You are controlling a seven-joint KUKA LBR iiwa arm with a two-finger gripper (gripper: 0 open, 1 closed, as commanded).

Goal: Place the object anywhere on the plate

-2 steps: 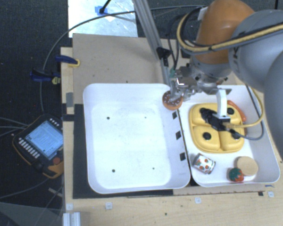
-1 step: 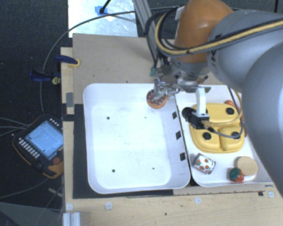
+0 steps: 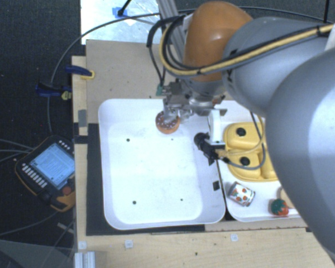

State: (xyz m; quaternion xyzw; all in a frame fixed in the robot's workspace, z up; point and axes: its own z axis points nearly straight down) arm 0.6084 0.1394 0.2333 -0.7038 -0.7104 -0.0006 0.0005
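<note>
The gripper [image 3: 168, 118] hangs over the far edge of the left white bin [image 3: 151, 205], with a small round brownish object [image 3: 167, 125], perhaps a pastry, at its tip. The right bin [image 3: 257, 215] holds a yellow plate [image 3: 247, 149], a spotted cup [image 3: 241, 194] and a green ball [image 3: 278, 206].

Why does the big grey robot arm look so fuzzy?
In the camera view, the grey arm sits very close to the lens, so it blurs; the left bin farther below looks sharper, and light glares on the orange band.
</note>
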